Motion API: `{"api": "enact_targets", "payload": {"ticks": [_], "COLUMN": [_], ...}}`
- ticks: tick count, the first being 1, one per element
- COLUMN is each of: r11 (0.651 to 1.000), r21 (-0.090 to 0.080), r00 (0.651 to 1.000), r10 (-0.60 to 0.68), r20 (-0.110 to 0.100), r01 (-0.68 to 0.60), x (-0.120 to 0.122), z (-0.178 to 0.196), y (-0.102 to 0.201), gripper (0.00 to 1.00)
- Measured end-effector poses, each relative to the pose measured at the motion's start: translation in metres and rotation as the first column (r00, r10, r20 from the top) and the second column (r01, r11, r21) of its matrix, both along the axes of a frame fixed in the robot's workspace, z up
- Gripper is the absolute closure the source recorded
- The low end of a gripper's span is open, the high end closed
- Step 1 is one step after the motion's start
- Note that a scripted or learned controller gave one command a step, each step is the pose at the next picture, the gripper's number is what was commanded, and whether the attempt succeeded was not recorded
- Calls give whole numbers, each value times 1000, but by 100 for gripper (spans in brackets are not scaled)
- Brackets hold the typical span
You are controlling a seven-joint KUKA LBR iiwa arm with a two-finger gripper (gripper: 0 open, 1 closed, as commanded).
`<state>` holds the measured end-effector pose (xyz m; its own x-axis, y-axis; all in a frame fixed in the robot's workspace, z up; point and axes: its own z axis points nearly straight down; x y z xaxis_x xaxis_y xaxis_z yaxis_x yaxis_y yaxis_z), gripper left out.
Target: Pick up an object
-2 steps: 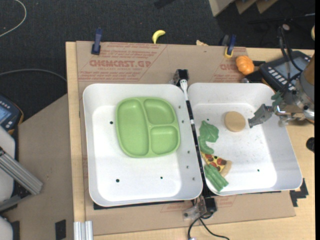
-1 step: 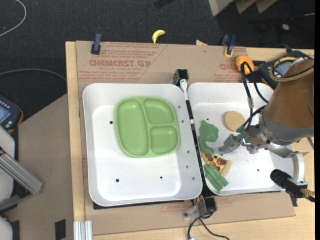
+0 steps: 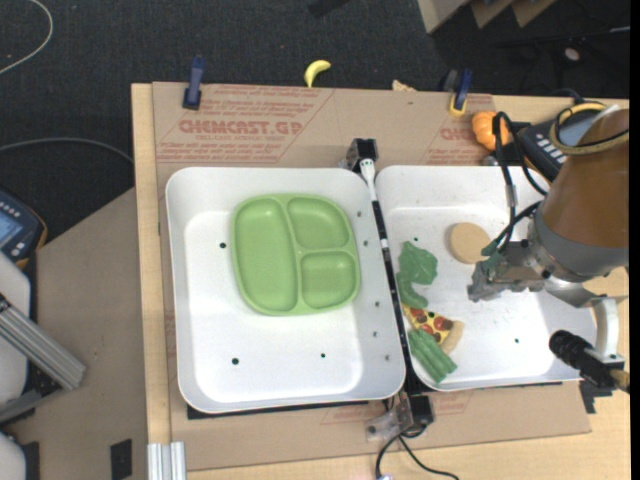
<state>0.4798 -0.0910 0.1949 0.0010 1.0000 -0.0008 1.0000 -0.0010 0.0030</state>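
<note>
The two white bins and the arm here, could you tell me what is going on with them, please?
The arm's gripper hangs low over the right bin, close to a round tan piece. Green toy pieces and a pizza slice lie along that bin's left side. The left bin holds a green divided plate. I cannot see anything between the fingers.

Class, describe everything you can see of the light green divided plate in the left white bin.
The light green divided plate looks like smooth moulded plastic, a rounded rectangle with three compartments: one long section on the camera view's left and two smaller ones on its right. It lies flat and right side up in the upper middle of the left white bin, resting on the floor, apart from the walls. All three compartments look bare, and nothing else touches it.
</note>
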Motion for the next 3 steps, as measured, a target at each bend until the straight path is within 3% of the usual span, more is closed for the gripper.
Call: {"api": "enact_targets", "payload": {"ticks": [2, 3], "r11": [1000, 1000], "r21": [4, 2], "r00": [1000, 1000], "r10": [10, -3], "r20": [4, 20], "r01": [-11, 3], "x": [0, 4], "z": [128, 289], "y": [162, 104], "gripper": [100, 100]}}
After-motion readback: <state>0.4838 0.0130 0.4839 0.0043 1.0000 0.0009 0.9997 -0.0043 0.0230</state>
